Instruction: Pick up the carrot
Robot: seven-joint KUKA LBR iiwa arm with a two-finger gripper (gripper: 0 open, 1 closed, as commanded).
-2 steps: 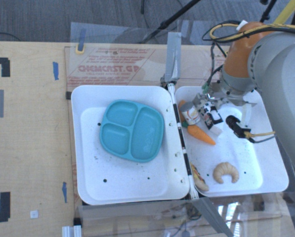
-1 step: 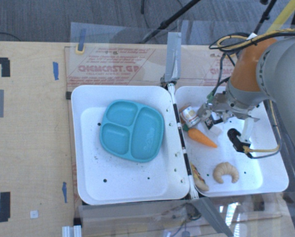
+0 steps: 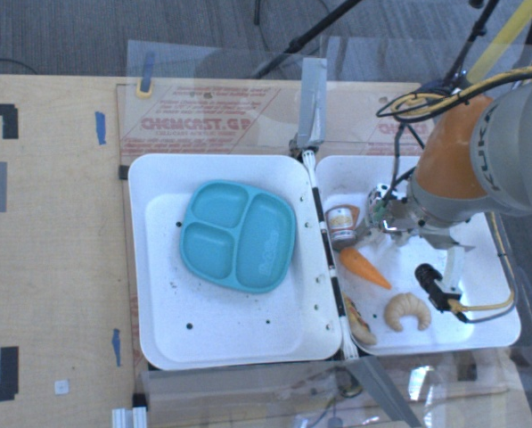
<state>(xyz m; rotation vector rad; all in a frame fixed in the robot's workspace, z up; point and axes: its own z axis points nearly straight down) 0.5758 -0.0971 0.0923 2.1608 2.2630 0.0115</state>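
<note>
A pale wooden desk [image 3: 52, 266] carries two shallow white bins. Over on the left, the left bin [image 3: 159, 328] holds a teal divided plate [image 3: 239, 236], sitting flat. Crossing the divider, the right bin [image 3: 497, 324] has a small jar [image 3: 341, 223] against its left wall, the carrot [image 3: 365, 267] lying just below it, a croissant [image 3: 407, 311] nearer the front. The claw [image 3: 383, 221] hovers near the jar, just above the carrot — open or closed, can't tell.
</note>
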